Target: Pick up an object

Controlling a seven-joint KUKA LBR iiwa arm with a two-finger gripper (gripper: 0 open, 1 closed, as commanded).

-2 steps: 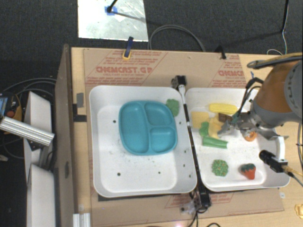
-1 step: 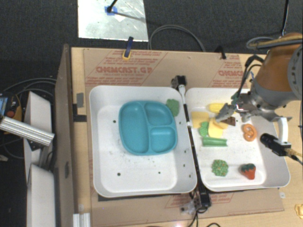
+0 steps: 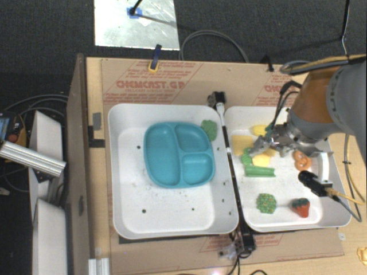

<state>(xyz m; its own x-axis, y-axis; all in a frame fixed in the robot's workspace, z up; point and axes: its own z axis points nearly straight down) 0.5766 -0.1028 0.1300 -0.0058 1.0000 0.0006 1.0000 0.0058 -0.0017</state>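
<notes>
A: The fingers [image 3: 265, 144] hang low in the right bin [image 3: 335, 213], among the yellow and green toy food at about ten o'clock in that bin; I cannot tell whether they are open or closed, and nothing is plainly held between them

B: So where is something to pick?

A: All around. A yellow piece [image 3: 262, 160] and a green stick [image 3: 259, 171] lie just under the fingers, a green broccoli piece [image 3: 265, 202] sits at six o'clock, a red strawberry [image 3: 300, 207] at five, an orange piece [image 3: 301, 160] at three

B: What could go wrong?

A: The pieces under the fingers are crowded and touching, so a close may pinch two at once or nudge one aside and come up with nothing

B: Anything readable?

A: The cardboard [image 3: 172, 76] on the counter reads "CHEMCAST" with a few more letters I can't settle. The left bin [image 3: 129, 211] holds a blue divided plate [image 3: 179, 154], with another green piece [image 3: 209, 129] at its two o'clock corner
</notes>
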